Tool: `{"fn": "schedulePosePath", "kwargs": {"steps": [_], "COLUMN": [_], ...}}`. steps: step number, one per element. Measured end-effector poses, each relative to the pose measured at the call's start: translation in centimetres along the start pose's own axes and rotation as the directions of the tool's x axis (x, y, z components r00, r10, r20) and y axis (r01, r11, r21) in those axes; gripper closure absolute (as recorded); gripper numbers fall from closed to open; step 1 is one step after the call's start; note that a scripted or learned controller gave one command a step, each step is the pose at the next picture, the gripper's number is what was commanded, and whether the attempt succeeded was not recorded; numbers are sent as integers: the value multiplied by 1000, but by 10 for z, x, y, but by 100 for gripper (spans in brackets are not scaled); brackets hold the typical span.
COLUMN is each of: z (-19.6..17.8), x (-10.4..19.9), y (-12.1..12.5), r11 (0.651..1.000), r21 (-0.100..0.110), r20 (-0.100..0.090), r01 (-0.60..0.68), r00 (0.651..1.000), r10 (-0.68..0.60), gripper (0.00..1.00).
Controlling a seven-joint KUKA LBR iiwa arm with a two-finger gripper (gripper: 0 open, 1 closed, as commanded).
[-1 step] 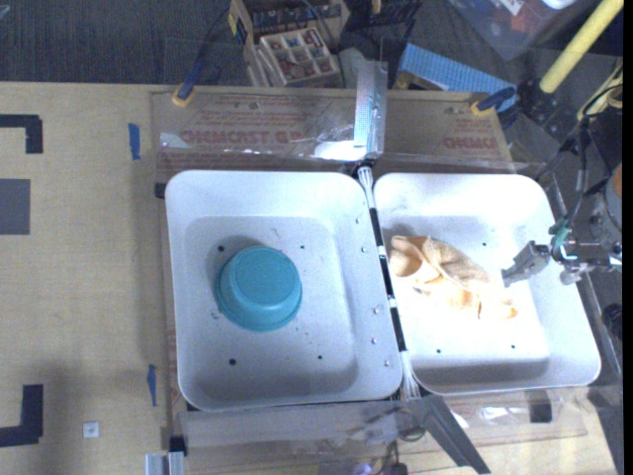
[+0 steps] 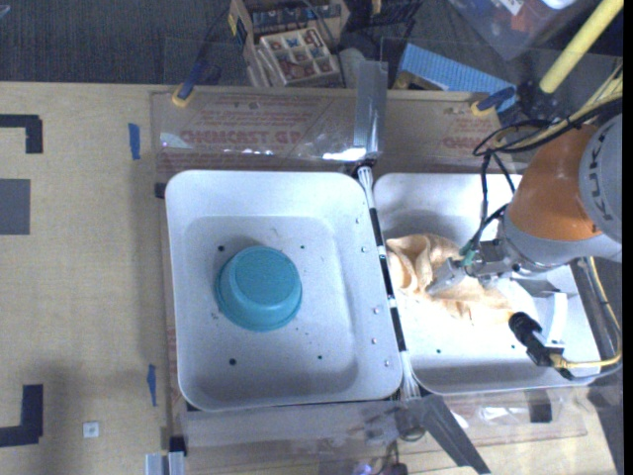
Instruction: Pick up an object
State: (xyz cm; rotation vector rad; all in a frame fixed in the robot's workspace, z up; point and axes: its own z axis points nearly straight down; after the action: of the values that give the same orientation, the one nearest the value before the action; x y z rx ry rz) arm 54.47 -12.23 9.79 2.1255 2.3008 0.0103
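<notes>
- A grey KUKA arm (image 2: 569,201) with an orange band reaches in from 3 o'clock over the right bin (image 2: 435,349), its wrist lowered onto a crumpled tan cloth (image 2: 420,265).
- The jaws (image 2: 453,277) sit at the cloth's 3 o'clock edge, touching or pressed into the folds; how far apart they stand, and whether any fabric lies between them, cannot be told, since the wrist body and the pale cloth blur together there.
- The cloth lies in the right bin, against the wall it shares with the left bin (image 2: 188,226), toward 9 o'clock of the bin's floor; its far side is hidden under the wrist.
- A teal bowl (image 2: 259,287) rests upside down near the centre of the left bin, well apart from the arm.
- A black cable (image 2: 487,191) loops from the arm's upper part down to the wrist.
- The tabletop (image 2: 79,295) stretches toward 9 o'clock, marked with black corner shapes and blue tape.
- At 12 o'clock, beyond the bins, boxes and clutter sit on the floor, too dim to identify.
</notes>
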Motion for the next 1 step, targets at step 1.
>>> {"fn": "schedulePosePath", "kwargs": {"steps": [1], "z": [0], "x": [0], "y": [0], "r11": [1000], "r21": [0], "r20": [0], "r01": [-1], "r00": [1000], "r10": [1], "gripper": [0]}}
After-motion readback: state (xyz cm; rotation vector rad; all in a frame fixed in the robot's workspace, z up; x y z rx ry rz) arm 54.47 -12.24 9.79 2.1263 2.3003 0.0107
